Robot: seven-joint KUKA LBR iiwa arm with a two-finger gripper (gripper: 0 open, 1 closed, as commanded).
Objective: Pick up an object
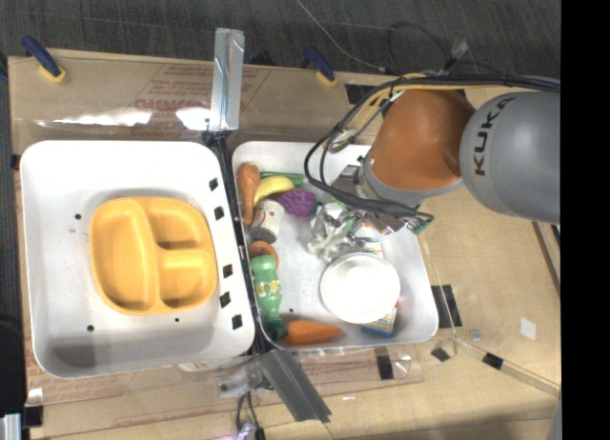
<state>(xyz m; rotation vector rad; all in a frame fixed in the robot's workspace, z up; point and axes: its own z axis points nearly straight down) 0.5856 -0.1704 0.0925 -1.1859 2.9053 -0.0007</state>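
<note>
— Where my arm reaches in over the right bin, what sits under my wrist?
— From the camera view, my gripper hangs among the toys; whether it grips anything, I cannot tell. A white bowl lies just below it, a purple toy beside it. The yellow tray rests in the left bin.

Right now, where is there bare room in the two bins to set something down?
The left bin has bare floor all around the yellow tray, widest along its near edge. The right bin is crowded: toy food lines its left wall, and the white bowl and the arm take the rest.
</note>
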